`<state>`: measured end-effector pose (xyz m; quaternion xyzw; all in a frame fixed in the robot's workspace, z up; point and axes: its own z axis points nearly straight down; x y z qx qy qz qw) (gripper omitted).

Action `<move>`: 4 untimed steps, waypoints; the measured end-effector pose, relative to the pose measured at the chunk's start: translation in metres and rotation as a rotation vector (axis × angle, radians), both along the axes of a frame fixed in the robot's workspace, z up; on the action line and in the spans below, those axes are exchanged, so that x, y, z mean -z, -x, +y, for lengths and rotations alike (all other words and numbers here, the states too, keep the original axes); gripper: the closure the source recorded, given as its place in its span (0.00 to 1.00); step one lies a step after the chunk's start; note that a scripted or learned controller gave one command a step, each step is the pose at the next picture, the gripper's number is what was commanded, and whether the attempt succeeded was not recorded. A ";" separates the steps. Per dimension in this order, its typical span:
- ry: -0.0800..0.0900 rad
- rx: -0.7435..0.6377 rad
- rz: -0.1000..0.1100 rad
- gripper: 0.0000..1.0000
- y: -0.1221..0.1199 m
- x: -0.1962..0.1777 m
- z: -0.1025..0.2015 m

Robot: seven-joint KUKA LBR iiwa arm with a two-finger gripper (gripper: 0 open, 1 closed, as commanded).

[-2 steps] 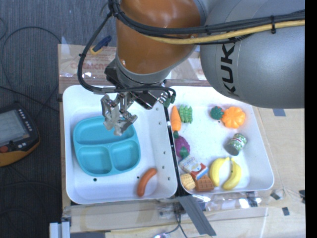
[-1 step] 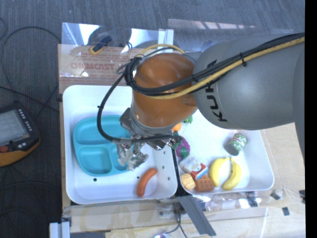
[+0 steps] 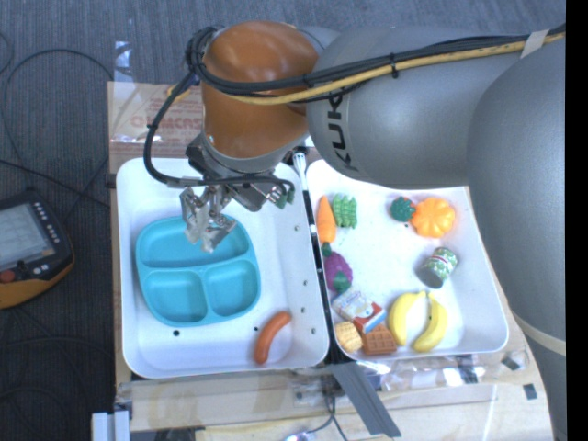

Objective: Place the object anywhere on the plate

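Observation:
A blue divided plate (image 3: 195, 272) lies in the left bin. My gripper (image 3: 208, 231) hangs over the plate's upper compartment, near its back rim, with the fingers pointing down. Nothing shows between the fingers. An orange-brown sausage (image 3: 272, 335) lies on the bin floor to the right of the plate's front corner, apart from the gripper.
The right bin (image 3: 478, 246) holds several toy foods: a carrot (image 3: 325, 220), green pieces, an orange pumpkin (image 3: 434, 216), a purple fruit (image 3: 338, 269), bananas (image 3: 418, 320), a waffle (image 3: 378, 342) and a can (image 3: 439, 265). A handheld pendant (image 3: 28, 243) lies on the floor at left.

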<state>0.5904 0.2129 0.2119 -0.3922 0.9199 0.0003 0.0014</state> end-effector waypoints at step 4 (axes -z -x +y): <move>0.000 -0.125 0.010 1.00 0.018 -0.022 -0.067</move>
